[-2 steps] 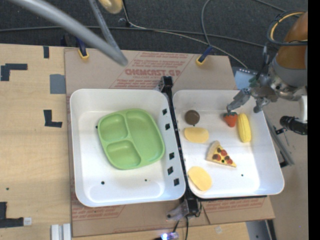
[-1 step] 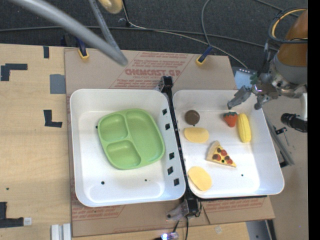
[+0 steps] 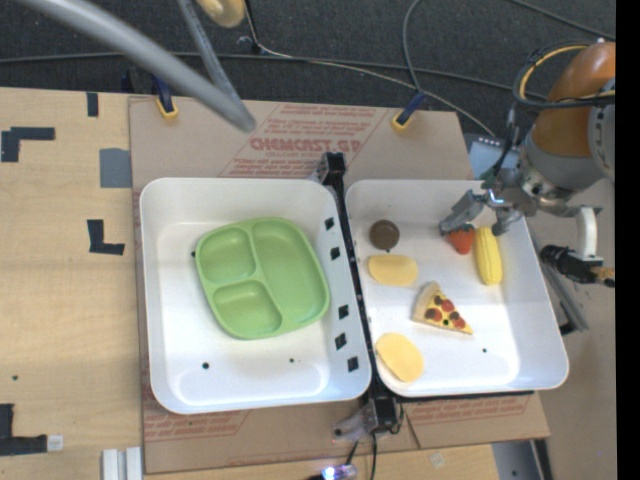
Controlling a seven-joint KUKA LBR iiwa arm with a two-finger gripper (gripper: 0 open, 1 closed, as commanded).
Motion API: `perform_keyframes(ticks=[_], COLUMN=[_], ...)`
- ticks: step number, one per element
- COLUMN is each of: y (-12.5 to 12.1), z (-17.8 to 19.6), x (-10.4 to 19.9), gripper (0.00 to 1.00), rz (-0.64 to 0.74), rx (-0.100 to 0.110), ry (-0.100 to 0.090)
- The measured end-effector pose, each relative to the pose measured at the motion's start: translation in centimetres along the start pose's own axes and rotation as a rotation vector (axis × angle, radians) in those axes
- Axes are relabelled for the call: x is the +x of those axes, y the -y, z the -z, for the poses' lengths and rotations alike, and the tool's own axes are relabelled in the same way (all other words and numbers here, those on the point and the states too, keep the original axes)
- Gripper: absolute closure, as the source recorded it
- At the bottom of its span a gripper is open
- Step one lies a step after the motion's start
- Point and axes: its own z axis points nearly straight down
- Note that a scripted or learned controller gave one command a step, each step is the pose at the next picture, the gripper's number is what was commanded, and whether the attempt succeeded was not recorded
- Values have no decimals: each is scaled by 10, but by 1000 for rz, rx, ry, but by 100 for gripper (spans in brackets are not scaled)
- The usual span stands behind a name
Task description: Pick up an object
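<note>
Camera view: my pincer (image 3: 477,215) hangs spread over the right bin's (image 3: 530,368) far right corner, above a small red piece (image 3: 460,240) (shape unclear) beside the yellow corn (image 3: 488,256).

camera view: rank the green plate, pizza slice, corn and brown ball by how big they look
1. green plate, by far the largest
2. and 3. pizza slice and corn, too close in size to rank
4. brown ball, the smallest
</note>
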Motion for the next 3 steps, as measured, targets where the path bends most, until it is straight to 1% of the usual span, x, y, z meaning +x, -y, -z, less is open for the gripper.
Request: perform_keyframes(ticks=[1,2,3], y=[1,0,-1], z=[-65,-92,-79], x=[-1,1,0], gripper=[0,0,100], rz=[0,2,2], rx=[2,-6,-11], ry=[0,0,5])
